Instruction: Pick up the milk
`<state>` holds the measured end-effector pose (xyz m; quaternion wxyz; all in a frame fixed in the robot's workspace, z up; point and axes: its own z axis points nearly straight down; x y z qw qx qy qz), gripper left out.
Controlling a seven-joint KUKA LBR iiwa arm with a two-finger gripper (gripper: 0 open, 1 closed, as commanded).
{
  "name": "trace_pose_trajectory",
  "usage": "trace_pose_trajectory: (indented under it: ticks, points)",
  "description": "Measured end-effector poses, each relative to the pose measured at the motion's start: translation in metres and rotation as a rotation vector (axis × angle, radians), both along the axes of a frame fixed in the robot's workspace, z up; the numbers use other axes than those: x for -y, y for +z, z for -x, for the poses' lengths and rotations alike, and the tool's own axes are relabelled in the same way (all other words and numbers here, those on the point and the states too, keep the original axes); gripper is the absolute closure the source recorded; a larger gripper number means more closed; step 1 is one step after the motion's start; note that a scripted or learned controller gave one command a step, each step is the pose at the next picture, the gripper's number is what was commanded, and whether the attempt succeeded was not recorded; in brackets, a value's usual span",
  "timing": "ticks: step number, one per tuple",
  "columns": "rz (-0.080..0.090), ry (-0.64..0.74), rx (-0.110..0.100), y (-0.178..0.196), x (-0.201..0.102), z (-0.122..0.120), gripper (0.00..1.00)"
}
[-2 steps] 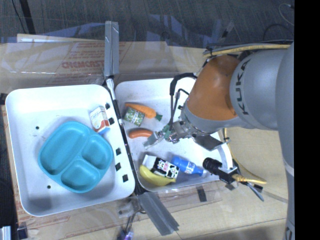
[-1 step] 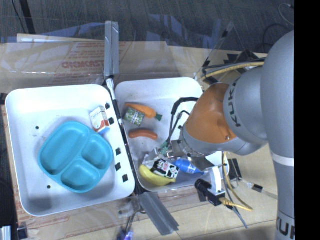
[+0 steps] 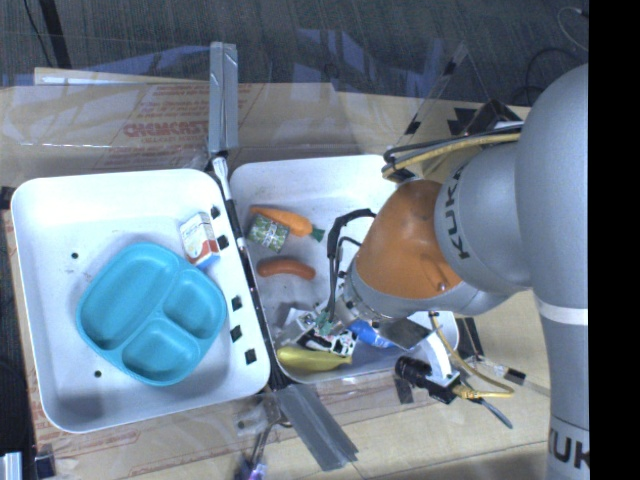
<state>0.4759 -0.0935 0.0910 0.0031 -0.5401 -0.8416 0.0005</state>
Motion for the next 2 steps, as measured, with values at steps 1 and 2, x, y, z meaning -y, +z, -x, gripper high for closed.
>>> trace_pose_trajectory:
  ticks: [1,2]
  points:
    - [0.000,0.003,0.002,0.010,0.000,-0.001,1.00]
    - [0.003,-0.053,0.005,0.107,-0.011,-0.097,1.00]
